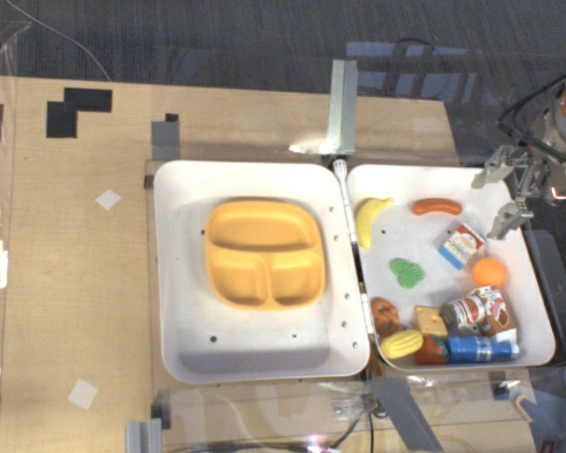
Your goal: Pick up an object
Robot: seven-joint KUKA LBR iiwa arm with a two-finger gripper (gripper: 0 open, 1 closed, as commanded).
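The right bin [538, 343] holds several small toy foods. There is a banana [371, 220], a red sausage [437, 208], a small carton [460, 245], an orange [490, 272] and a green leafy piece [407, 272]. A printed can [476, 310], a blue bottle [481, 349] and a yellow lemon [401, 344] crowd the near edge. My gripper [503, 194] hangs over the bin's far right corner, above and to the right of the carton. It is open, with nothing between its fingers.
The left bin [174, 338] carries a yellow divided plate [264, 253]. A metal post [342, 107] rises behind the seam between the bins. A brown piece [385, 314] and a cracker [431, 321] lie near the lemon. Cables hang at the arm's right.
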